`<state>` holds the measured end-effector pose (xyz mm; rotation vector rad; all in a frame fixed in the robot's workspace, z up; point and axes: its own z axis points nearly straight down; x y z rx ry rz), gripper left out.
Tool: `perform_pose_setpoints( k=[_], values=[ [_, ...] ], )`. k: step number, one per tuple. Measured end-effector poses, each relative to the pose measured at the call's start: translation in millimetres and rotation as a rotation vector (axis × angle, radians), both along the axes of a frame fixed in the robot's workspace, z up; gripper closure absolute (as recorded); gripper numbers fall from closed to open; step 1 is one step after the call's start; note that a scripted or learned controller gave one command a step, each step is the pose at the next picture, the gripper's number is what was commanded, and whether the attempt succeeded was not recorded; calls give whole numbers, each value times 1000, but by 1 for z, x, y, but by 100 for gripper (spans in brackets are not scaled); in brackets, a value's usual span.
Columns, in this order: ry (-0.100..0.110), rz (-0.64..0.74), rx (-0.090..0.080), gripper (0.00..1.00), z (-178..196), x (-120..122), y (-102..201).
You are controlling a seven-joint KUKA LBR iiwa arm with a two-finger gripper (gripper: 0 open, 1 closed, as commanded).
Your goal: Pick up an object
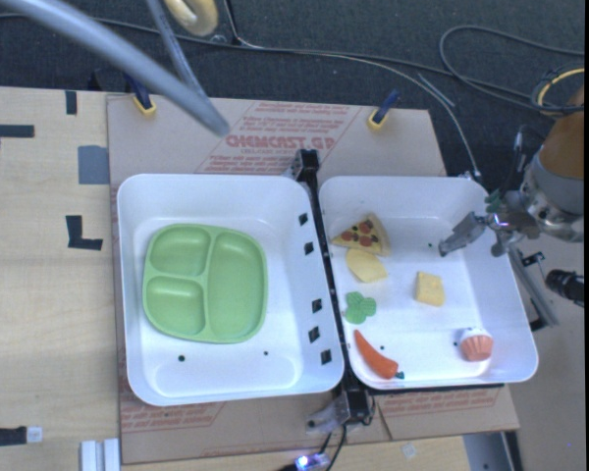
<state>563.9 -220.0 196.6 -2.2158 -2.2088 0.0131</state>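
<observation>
The right bin (491, 292) holds several toy foods: a pizza slice (362, 233), a yellow wedge (366, 267), a yellow cheese block (430, 288), a green broccoli piece (359, 308), an orange carrot (375, 355) and a small cupcake (476, 345). My gripper (480, 239) hangs over that bin's far right corner, to the right of the pizza slice and above the cheese block. Its fingers (460, 235) are spread open with nothing between them.
A green divided plate (205, 283) lies in the left bin (137, 204). A black divider (319, 263) runs between the bins. Grey tubes (167, 47) cross the top left, and cables (452, 77) trail over the dark floor behind the bench.
</observation>
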Motion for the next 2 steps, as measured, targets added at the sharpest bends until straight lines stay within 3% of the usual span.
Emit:
perform_pose_setpoints(
  k=[1,2],
  values=[
    [-14,4,-3,0,8,3,1],
    [-9,4,-3,0,-52,9,-3]
  ],
)
